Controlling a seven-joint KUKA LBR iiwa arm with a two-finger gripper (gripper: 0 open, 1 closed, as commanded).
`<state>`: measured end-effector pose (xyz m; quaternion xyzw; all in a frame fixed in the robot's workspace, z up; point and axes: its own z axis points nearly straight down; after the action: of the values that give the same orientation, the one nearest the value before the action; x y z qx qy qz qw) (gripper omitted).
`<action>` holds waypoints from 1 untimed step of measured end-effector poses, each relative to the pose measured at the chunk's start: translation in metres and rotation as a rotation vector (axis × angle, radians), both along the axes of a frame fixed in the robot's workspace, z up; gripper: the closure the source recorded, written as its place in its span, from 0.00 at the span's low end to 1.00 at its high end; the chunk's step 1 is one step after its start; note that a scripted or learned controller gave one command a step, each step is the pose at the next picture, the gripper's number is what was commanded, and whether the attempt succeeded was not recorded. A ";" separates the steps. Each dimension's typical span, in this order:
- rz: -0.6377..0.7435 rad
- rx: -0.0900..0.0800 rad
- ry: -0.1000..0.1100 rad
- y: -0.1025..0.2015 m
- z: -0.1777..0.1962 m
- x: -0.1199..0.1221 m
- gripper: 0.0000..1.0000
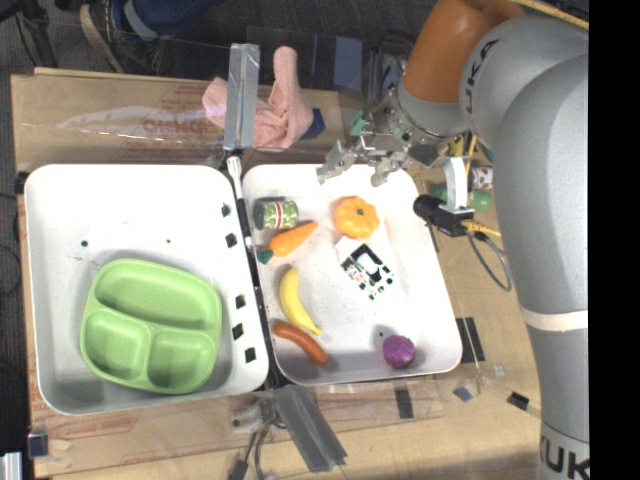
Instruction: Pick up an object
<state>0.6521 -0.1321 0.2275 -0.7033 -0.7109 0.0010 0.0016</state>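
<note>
In the right bin, banana lengthwise, gripper spread above.

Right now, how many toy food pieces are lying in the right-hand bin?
6: green can and orange carrot near the divider, orange pumpkin behind centre, yellow banana, red sausage in front, purple plum at the front right.

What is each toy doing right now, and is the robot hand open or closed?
Robot hand: open, holding nothing, above the right white bin's far edge.
Small green can: lying on its side.
Orange plastic carrot: lying flat.
Yellow banana: lying flat.
Green divided tray: right way up.
</note>
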 end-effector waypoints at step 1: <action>-0.011 -0.002 -0.005 -0.059 -0.124 -0.004 0.00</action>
<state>0.6480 -0.1914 0.1031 -0.7072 -0.7071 0.0001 -0.0008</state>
